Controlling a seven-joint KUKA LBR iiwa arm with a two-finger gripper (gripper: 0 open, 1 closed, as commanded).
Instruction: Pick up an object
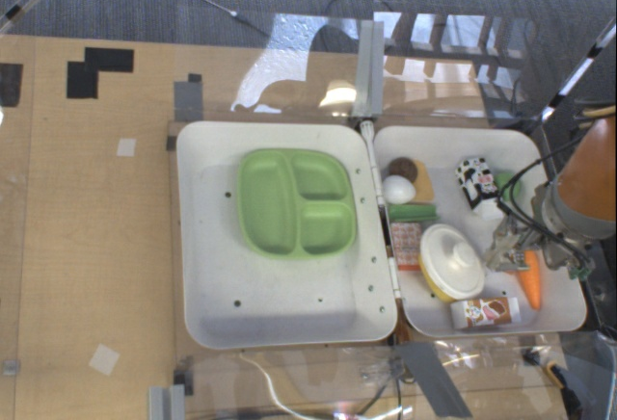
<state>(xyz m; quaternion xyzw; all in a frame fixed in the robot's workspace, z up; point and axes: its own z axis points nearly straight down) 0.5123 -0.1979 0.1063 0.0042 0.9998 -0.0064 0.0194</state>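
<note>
Wooden tabletop (87, 245) carries two white bins side by side, with dark carpet beyond its far edge. Within the right bin (569, 312), near its right wall, lies an orange carrot (531, 283), pointing roughly toward the front rim. Just to the carrot's left, and seemingly touching it, hangs the end effector (509, 252), low over the bin floor; whether its fingers are spread or closed I cannot tell, and nothing shows clearly between them. From it the grey wrist (564, 216) and orange band (590, 168) rise toward the right edge, with black cables looping beside them. Left of the end effector sits a white lidded bowl (451, 259) with a yellow rim showing at its lower edge. In front of the bowl, near the bin's front rim, lies a small brown-labelled carton (485, 312) on its side. Behind the end effector, toward the back of the bin, sits a black-and-white toy (474, 181), with something green (525, 189) just to its right, partly hidden by cables. Along the left wall of this bin, from back to front, are a brown ball (402, 169), a white ball (398, 189), a green block (412, 212) and a red-printed packet (406, 245). The left bin (212, 312) holds a green divided plate (296, 201), set a little toward its back right. Black patches (96, 69) mark the tabletop at the far left.
</note>
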